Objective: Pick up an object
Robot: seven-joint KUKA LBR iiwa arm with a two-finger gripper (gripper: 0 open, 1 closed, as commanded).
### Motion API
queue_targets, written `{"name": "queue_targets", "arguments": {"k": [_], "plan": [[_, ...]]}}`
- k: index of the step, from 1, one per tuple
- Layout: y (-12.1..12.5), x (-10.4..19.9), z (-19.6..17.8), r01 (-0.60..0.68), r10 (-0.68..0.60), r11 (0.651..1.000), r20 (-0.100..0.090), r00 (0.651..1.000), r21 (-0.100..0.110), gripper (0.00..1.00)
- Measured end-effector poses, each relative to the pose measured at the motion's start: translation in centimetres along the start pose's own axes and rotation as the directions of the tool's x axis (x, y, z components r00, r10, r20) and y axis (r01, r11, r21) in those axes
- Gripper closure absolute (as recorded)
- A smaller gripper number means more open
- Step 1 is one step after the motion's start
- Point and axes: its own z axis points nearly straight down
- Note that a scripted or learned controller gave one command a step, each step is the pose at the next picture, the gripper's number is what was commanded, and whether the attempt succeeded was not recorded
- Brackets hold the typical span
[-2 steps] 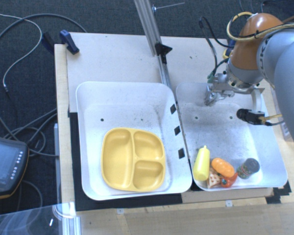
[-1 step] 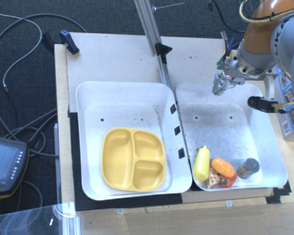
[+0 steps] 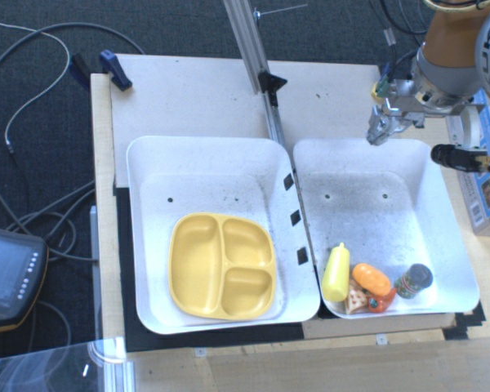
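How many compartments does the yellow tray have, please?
3: one tall along the tray's left side, two stacked on its right, upper and lower. None looks hidden.

Dark carpet floor [image 3: 41, 113] strewn with black cables [image 3: 33, 60] surrounds the pale wooden bench [image 3: 196, 96].

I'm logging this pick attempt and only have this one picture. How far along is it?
Nothing looks done yet. The yellow bottle, the orange toy and the small can all lie at the near edge of the right bin. In hand: the gripper hangs over that bin's far rim, with nothing visible in it. Left: reaching down to an object, gripping and lifting it.
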Motion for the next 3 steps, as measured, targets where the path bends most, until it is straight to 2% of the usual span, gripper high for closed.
{"name": "queue_targets", "arguments": {"k": [1,2,3], "plan": [[0.2,0.0,-4.3,0.000,0.000,1.000,0.000,1.000,0.001,1.00],[-2.0,4.2,-4.5,0.004,-0.004,1.000,-0.004,1.000,0.010,1.00],[-4.2,9.1,-2.5,0.004,-0.004,1.000,-0.005,1.000,0.013,1.00]]}}
